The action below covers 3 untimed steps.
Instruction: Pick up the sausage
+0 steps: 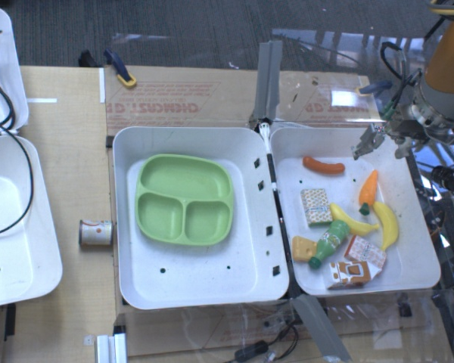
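The sausage (323, 165) lies flat near the back of the right bin (416, 278), well clear of the other toys. The end effector (384, 140) hovers above that bin's far right corner, to the right of the sausage and apart from it, fingers spread wide with nothing between them. A carrot (369, 190) sits just below it, a banana (387, 224) nearer the front beside a green bottle (329, 243), a patterned block (315, 206) and a small carton (357, 266). Over in the left bin (129, 263), a green divided plate (185, 200) rests alone. On the desk (60, 97), a small can (96, 233) lies on its side.
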Tool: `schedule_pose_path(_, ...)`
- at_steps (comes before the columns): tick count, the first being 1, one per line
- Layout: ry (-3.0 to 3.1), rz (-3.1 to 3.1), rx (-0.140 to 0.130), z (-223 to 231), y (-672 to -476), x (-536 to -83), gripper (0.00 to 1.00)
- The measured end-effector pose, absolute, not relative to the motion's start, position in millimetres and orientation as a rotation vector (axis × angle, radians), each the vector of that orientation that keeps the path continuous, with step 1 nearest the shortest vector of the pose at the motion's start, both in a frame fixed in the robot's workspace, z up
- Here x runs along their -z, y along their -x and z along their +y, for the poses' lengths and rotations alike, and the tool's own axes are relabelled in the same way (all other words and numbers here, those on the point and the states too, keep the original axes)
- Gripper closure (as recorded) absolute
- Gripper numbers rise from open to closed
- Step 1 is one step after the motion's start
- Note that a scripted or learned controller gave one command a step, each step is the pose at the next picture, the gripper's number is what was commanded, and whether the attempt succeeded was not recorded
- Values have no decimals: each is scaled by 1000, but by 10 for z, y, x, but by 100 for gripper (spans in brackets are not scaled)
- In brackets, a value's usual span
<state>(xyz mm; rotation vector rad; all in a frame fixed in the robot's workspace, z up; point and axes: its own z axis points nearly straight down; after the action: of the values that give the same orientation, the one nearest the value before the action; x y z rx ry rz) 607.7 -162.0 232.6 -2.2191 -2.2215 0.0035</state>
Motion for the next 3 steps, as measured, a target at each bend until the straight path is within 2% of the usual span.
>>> schedule_pose_path(1,2291,-2149,-2,-968,-6205,-916,0)
schedule_pose_path(2,2294,-2146,-3,-979,-6206,-1009,100)
schedule_pose_path(3,2294,-2146,-3,-979,-6205,-1008,0)
